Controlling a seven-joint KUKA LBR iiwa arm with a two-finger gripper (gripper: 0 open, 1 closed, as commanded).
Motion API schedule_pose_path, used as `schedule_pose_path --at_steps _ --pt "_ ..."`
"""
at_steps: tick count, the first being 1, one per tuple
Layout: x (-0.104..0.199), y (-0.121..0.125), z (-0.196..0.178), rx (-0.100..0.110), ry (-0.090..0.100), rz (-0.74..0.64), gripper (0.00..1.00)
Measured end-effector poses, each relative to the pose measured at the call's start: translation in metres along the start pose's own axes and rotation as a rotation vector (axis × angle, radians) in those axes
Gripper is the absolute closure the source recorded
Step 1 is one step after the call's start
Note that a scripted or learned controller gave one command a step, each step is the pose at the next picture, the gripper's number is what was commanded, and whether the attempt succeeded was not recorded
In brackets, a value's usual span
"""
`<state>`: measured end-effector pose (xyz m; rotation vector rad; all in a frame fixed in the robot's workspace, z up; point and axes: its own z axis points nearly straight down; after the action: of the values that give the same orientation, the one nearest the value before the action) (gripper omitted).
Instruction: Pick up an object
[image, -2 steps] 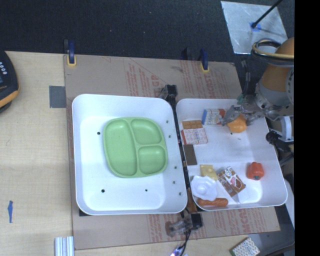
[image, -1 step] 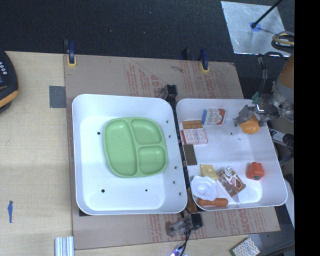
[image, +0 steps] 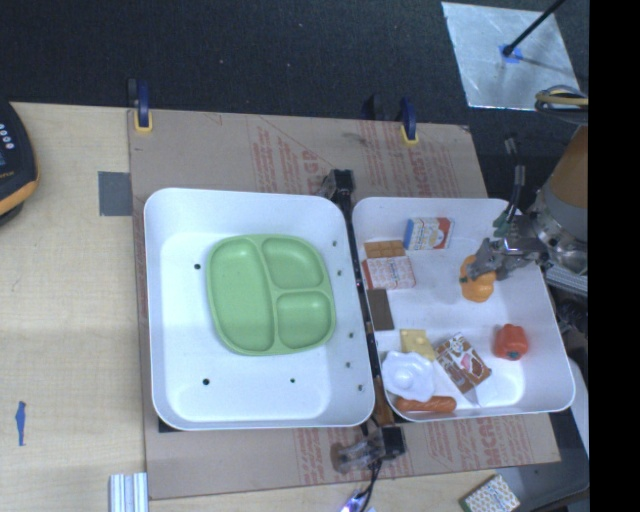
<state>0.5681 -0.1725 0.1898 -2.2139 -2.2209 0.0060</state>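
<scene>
The right bin holds several small items. An orange round fruit lies in its upper right part. My gripper reaches in from the right and sits right over the fruit's top edge, touching or nearly touching it. Lower right lies a red pepper-like toy. A small red, white and blue box lies near the far wall. Brown and red packets lie at the bin's left side. A yellow block, a white lump, a snack packet and an orange sausage crowd the near left corner.
The left bin holds a green divided plate in its middle. Both bins rest on a cardboard sheet clamped at the far edge. A dark device lies at the bench's far left.
</scene>
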Motion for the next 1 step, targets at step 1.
schedule_pose_path --at_steps 1 --pt "0.0462 0.0339 -0.0209 -0.007 -0.001 -0.007 1.00"
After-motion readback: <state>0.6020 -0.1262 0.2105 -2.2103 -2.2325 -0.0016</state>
